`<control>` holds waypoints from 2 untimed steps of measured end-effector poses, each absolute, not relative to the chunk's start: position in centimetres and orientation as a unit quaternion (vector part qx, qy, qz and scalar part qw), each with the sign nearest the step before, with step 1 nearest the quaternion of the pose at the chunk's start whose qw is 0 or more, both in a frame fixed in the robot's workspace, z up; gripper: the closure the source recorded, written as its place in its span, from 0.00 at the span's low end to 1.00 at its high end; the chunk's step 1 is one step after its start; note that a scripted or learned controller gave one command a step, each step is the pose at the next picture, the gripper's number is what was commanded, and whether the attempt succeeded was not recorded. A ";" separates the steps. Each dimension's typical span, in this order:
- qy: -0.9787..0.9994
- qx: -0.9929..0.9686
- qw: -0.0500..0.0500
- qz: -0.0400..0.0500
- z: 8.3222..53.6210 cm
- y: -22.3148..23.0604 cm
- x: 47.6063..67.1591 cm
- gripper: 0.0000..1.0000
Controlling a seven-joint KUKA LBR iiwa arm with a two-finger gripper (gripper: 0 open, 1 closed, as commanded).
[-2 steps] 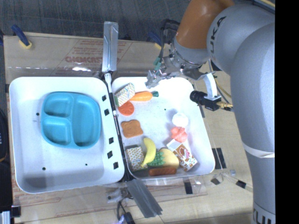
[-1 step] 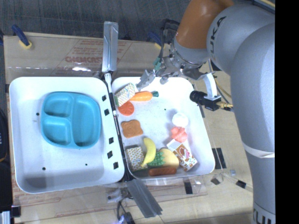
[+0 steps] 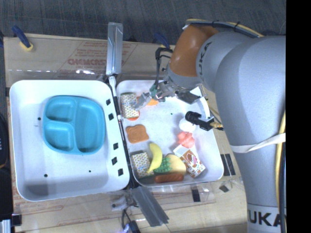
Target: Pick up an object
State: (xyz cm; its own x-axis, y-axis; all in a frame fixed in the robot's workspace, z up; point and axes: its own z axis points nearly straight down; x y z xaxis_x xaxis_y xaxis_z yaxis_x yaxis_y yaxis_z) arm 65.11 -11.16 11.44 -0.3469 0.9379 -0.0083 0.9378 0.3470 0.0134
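Tray [image 3: 74,123] in left bin [image 3: 24,169] — banana [image 3: 155,156] in right bin [image 3: 167,118].

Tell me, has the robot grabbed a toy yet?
Not that I can see. The gripper is down in the right bin, near an orange piece and a patterned packet, but nothing is lifted. The toast and banana lie untouched. The picking is left.

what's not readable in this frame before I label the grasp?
- End effector, camera view: small and blurred, part under the wrist; no telling whether it holds the orange piece.
- Right bin, far right corner: covered by the arm.
- Carton: print too small to read.
- Pile by the banana: items overlap, lower ones part hidden.
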 end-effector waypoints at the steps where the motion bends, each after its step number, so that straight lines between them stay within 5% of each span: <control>1: 0.821 0.571 0.008 0.003 12.6 -11.2 65.2 1.00; 2: 0.754 0.656 0.001 0.000 24.3 -6.4 65.7 1.00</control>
